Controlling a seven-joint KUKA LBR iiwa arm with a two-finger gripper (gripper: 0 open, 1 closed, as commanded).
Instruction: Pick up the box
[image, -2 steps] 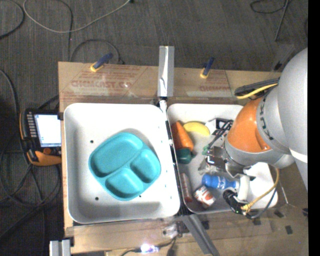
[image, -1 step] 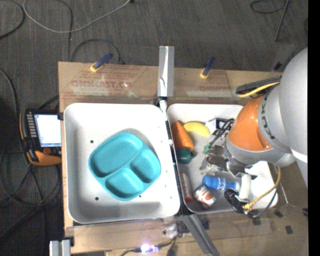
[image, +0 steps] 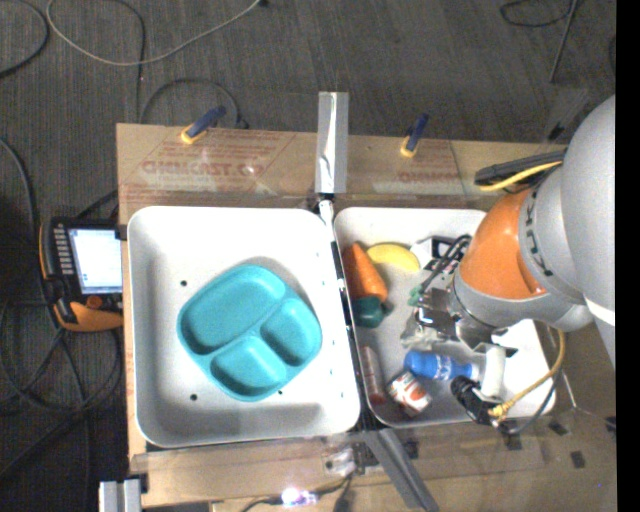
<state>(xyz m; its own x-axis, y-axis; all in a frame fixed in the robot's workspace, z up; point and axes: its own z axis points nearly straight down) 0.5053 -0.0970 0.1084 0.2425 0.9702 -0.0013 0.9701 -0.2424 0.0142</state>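
In the right bin (image: 520, 222), the arm's orange wrist (image: 505, 262) hangs over the middle. Its gripper (image: 430, 305) points down and left into the bin, above a blue bottle (image: 437, 366). A small red and white box-like item (image: 410, 392) lies near the bin's front edge, just below and left of the gripper. A slim dark brown item (image: 371, 377) lies along the bin's left wall. I cannot see anything held at the gripper's tip.
An orange carrot (image: 363, 270), a yellow fruit (image: 394, 257) and a dark green item (image: 369, 311) lie in the right bin's back left part. A teal divided plate (image: 251, 330) sits in the left bin (image: 160, 240). A metal post (image: 331, 140) stands behind the bins.
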